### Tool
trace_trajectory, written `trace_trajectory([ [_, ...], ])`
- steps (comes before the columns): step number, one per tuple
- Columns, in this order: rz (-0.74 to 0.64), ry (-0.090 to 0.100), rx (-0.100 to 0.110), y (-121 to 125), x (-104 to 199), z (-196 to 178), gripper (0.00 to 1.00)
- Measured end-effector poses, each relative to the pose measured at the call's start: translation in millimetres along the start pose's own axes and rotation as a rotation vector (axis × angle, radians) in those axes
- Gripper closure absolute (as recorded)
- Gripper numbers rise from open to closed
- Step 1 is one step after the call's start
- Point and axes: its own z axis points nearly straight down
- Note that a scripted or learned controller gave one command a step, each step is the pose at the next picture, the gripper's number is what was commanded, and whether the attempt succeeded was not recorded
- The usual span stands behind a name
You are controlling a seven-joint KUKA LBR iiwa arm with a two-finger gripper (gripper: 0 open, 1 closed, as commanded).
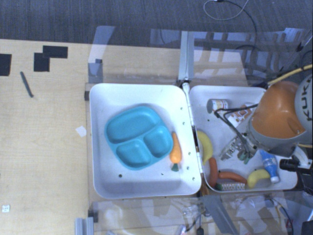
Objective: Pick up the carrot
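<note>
Gripper [238, 150] low in the right bin [288, 182], among clutter — fingers' state: cannot tell, too tangled to read. Carrot [175, 149] lies in the left bin [98, 131], just beside the blue divided plate [138, 137], leftward across the bin wall — long axis running near-far, green top nearest.

Left bin [98, 180]: a divided plate [139, 137] is set in its middle; the carrot [175, 150] is laid just beside the plate's right edge, near the wall shared with the right bin [198, 102].
Right bin: a banana [206, 146] is placed by its left wall, two sausages [213, 168] along the front, a can [218, 105] at the back.
Gripper [238, 148]: positioned over the right bin.
</note>
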Motion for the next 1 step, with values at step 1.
trace_trajectory([
  [1,-0.139,-0.011,0.001,9.3,25.9,-0.8,1.00],
])
